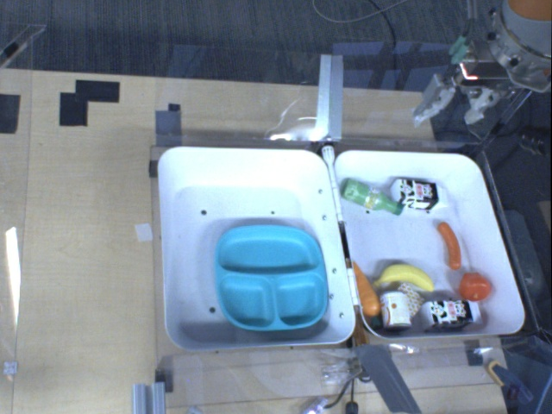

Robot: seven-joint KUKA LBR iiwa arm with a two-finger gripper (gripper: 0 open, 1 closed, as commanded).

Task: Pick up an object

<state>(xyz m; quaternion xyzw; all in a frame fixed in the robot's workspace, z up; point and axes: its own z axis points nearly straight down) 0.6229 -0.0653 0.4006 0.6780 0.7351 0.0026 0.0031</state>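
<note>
Objects for picking are all lying in the right bin (483, 188). A green bottle (371, 197) is resting on its side near the bin's far left corner, just beside a small black-and-white carton (415, 194). An orange sausage-shaped piece (449, 244) is lying toward the right wall, and a red tomato-like ball (475, 286) is sitting a little nearer the front. A yellow banana (405, 275) is curving across the front half, with a small can (396, 310) just in front of it and a second black-and-white carton (448, 313) lying beside that can. A carrot (366, 291) is leaning against the bin's left wall, close to the divider between the two bins.

Over in the left bin (185, 197), a blue sectioned tray (272, 277) is sitting flat, toward the front.

At the upper right, the tool (453, 102) is hanging beyond the far edge of the right bin, well apart from everything inside it. Its two pale fingers (434, 102) are standing spread apart, pointing downward, with nothing between them. The wooden surface (78, 231) is stretching away to the left.
</note>
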